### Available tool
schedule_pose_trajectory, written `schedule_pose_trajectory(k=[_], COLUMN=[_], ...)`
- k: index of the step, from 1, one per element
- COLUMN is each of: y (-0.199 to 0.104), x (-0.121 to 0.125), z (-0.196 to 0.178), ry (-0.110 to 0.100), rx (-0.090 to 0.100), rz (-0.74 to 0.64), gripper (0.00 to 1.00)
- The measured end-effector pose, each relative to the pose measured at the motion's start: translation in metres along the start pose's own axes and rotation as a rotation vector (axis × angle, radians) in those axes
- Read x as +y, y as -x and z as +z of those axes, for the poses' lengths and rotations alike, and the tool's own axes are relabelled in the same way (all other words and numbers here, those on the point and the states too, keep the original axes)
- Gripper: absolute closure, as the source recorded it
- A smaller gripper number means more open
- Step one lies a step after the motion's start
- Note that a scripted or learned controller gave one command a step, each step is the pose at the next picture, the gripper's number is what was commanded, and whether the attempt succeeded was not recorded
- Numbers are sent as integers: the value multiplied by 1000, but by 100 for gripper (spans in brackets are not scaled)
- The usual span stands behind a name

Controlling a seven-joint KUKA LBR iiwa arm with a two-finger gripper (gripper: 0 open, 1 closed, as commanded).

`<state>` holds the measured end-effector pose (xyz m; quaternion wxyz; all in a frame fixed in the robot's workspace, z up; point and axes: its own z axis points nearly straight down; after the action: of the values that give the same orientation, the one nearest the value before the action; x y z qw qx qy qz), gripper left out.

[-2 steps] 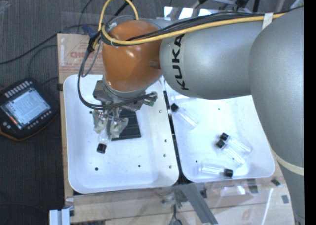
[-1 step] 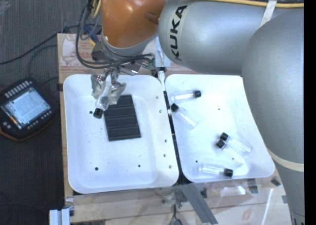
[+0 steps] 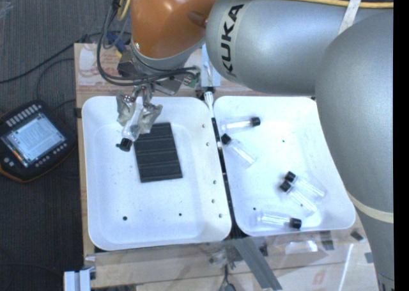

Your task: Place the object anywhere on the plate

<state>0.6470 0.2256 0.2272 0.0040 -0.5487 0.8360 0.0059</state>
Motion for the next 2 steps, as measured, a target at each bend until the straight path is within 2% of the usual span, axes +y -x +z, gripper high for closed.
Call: schedule_pose_trajectory(k=[2], y=[3], x=[0], z=[-17], ry=[6], rx=[-14], rz=[7], gripper=[100])
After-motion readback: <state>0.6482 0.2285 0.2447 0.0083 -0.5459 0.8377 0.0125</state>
